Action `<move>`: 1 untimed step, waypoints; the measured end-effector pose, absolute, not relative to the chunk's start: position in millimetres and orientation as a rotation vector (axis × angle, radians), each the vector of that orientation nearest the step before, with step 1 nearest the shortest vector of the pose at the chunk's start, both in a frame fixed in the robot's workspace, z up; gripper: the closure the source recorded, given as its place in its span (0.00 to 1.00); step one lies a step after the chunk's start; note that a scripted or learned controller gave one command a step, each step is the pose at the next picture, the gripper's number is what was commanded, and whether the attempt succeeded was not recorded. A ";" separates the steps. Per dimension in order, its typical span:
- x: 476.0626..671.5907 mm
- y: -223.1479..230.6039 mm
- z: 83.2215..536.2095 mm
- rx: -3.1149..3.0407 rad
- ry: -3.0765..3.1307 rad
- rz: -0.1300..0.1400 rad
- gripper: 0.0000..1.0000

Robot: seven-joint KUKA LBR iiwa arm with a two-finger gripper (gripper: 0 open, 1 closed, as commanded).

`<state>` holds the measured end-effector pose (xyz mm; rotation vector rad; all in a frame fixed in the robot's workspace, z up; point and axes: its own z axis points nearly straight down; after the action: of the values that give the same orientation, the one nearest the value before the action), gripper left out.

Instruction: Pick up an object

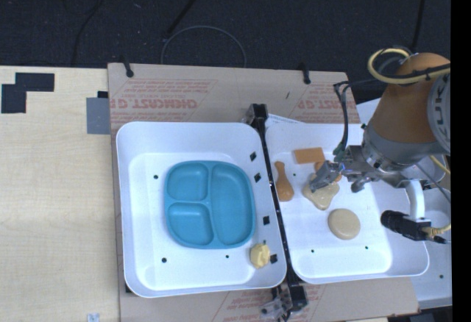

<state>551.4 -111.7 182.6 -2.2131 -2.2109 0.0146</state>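
One fixed camera looks down from above the worktop [51, 188] at a slant, far enough to take in both white bins, the left bin [140, 144] and the right bin [368, 254], with dark floor beyond.

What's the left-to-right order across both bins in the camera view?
Blue divided plate → small yellow lump → brown spoon-shaped piece → orange block → round tan disc.
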 end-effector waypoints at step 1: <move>554.3 -112.0 188.7 -2.218 -2.219 0.003 0.00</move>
<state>554.3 -112.0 188.7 -2.2183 -2.2193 0.0031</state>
